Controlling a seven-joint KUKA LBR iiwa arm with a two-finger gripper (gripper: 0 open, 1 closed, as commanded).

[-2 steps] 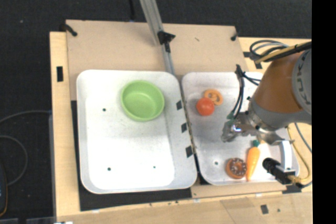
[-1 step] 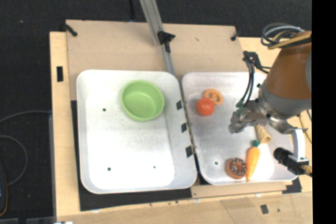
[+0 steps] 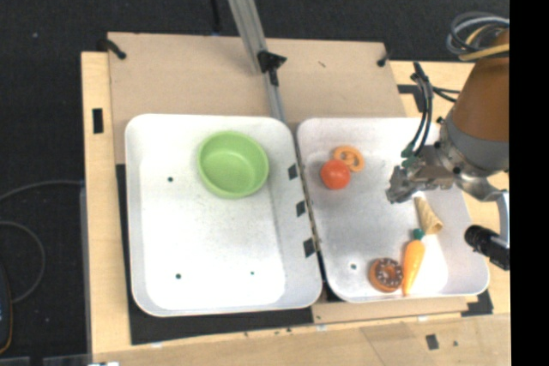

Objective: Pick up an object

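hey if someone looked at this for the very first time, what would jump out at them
Probably the round lime-green plastic bowl, sitting alone toward the back of the left shallow white bin. Next, the bright toys in the right shallow white bin: a red tomato touching an orange ring-shaped piece near the back, and an orange carrot beside a brown round doughnut at the front. The grey two-finger gripper hangs over that bin's right side.

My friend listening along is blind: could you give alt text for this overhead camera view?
A grey and orange robot arm reaches in from the right, its gripper low over the right white bin, which holds a tomato, carrot, cone and other toys. The left bin holds a green bowl.
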